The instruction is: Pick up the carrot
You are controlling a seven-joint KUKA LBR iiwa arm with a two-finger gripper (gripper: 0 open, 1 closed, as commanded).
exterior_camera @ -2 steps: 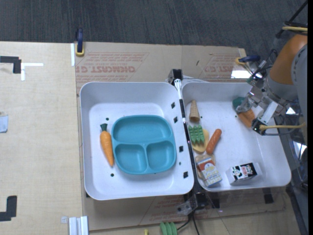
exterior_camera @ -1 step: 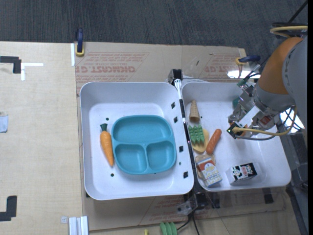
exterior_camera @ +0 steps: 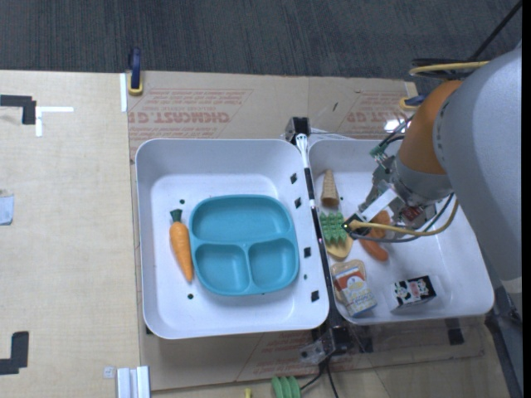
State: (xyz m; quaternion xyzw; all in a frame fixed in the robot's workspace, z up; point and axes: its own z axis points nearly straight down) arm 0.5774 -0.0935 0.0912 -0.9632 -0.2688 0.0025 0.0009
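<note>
1. Your table (exterior_camera: 75, 247) carries 2 white bins.
2. The carrot (exterior_camera: 182, 248) lies in the left bin (exterior_camera: 158, 305), beside the tray (exterior_camera: 246, 245), long axis near-to-far.
3. The jaws (exterior_camera: 358, 220) hover over the right bin (exterior_camera: 465, 301), well right of it; I cannot tell their opening.

Carrot (exterior_camera: 181, 249) in left bin (exterior_camera: 158, 305), just left of tray (exterior_camera: 246, 244); gripper (exterior_camera: 358, 220) over right bin (exterior_camera: 465, 293).

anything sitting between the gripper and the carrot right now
Yes. The gripper is low in the right bin, while the carrot lies in the left bin beside the blue tray. The bins' adjoining walls and the tray lie between them.
</note>
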